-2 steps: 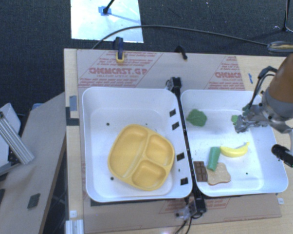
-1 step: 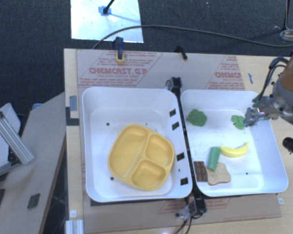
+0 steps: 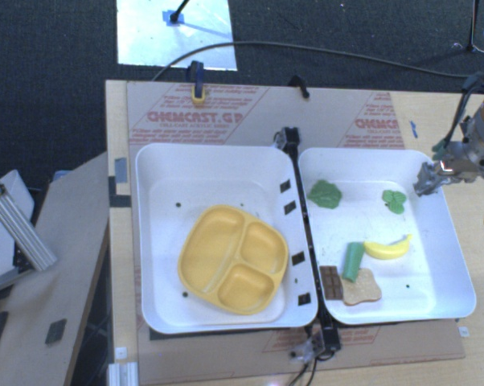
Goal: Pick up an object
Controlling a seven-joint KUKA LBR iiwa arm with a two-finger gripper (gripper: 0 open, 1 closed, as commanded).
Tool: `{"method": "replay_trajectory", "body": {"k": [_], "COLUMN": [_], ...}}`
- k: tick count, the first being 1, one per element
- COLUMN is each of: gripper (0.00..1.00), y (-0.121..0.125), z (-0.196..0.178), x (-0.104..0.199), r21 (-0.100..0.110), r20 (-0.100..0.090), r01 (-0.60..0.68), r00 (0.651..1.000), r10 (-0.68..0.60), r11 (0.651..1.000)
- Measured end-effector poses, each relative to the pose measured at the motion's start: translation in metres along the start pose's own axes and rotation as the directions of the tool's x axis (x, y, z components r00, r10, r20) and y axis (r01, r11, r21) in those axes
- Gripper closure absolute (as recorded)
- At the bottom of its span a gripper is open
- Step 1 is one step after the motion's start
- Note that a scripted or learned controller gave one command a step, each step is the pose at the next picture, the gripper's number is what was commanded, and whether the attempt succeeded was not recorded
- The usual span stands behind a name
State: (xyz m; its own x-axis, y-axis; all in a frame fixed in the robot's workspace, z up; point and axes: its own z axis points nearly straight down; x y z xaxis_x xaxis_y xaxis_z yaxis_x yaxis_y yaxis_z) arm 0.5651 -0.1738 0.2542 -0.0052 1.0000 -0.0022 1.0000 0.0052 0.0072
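Note:
The right bin (image 3: 455, 252) holds several small food toys: a green leafy piece (image 3: 325, 194) near its left wall, a smaller green piece (image 3: 394, 201) at the upper right, a yellow banana (image 3: 387, 248), a green stick (image 3: 352, 260), a tan toast slice (image 3: 361, 288) and a brown chocolate bar (image 3: 330, 282) at the front left. My gripper (image 3: 429, 178) hangs at the bin's upper right rim, just right of the small green piece. Nothing shows between its tips.
The left bin (image 3: 157, 215) carries a yellow divided plate (image 3: 233, 258). A black clip strip (image 3: 298, 215) joins the two bins. Cardboard (image 3: 226, 111) lies under both, with a clamp (image 3: 197, 83) at the back edge.

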Motion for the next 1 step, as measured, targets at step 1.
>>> {"method": "replay_trajectory", "body": {"k": [1], "gripper": [1.00], "y": [0.0120], "z": [-0.0033], "x": [0.0587], "r21": [0.004], "r20": [-0.003], "r01": [0.005], "r00": [1.000], "r10": [-0.005], "r11": [1.000]}}
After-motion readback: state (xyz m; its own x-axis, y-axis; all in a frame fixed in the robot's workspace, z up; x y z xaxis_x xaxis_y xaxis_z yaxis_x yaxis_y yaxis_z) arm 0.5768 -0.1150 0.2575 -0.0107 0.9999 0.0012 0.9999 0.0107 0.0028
